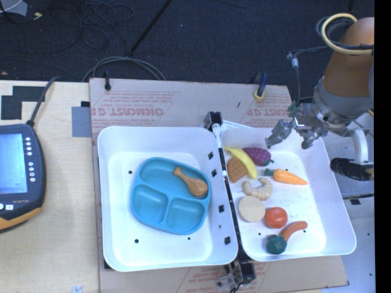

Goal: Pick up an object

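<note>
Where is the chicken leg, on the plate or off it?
On it: the brown toy chicken drumstick lies in the blue sectioned plastic plate's top compartment.

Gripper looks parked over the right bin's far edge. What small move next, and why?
Probably ease the gripper down and toward the carrot. It hangs above the right bin rim with nothing between its fingers, and the carrot lies nearest, apart from the other toy foods.

One fixed camera looks down aslant on both bins (116, 163).
</note>
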